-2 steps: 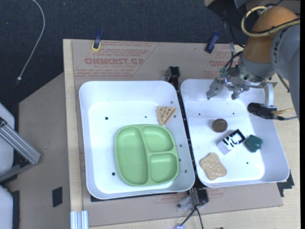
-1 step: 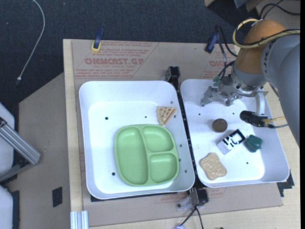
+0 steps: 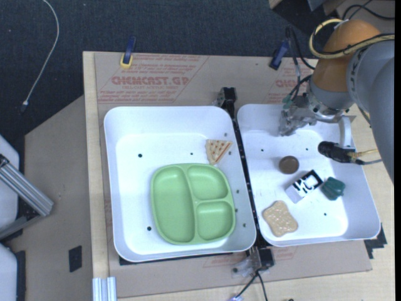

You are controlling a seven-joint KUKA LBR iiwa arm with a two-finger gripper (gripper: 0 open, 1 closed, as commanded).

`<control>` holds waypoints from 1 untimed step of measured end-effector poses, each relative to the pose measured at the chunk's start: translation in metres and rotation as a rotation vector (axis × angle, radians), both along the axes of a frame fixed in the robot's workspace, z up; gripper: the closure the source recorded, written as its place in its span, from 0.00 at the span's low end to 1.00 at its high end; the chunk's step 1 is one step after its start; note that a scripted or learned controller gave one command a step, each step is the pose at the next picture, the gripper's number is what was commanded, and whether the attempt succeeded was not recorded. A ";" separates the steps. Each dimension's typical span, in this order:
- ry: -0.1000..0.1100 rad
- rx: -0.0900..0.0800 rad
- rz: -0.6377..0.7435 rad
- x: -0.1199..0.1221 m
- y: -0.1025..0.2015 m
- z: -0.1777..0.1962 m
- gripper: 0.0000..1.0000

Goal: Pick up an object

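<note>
In the right bin [image 3: 250,168], the brown disc [image 3: 289,164] lies at frame centre-right, just below the gripper [image 3: 293,125], which hangs at the upper right; whether it is clenched cannot be told.

Even, diffuse overhead light fills the scene, bright enough that the two white bins [image 3: 119,168] read almost flat, with their walls near clipping at the far rims. Shadows are soft and short: a faint grey edge lies under the green divided plate [image 3: 191,202] on its near side, and a dim smudge sits beneath the arm [image 3: 351,68] at the far right. The arm's orange band [image 3: 341,42] carries a mild sheen rather than a hard glare. The dark carpet [image 3: 156,11] at the far side falls to near black with little texture. Focus is moderate throughout; small print on the cardboard [image 3: 150,79] is slightly soft, and the picture is grainy overall.
</note>
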State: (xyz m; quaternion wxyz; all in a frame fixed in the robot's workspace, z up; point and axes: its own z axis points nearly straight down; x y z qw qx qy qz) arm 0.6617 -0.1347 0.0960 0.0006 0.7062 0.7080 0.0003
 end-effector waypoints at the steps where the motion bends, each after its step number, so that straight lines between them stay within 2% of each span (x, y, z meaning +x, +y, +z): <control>1: -0.005 -0.001 -0.002 0.004 -0.010 0.053 1.00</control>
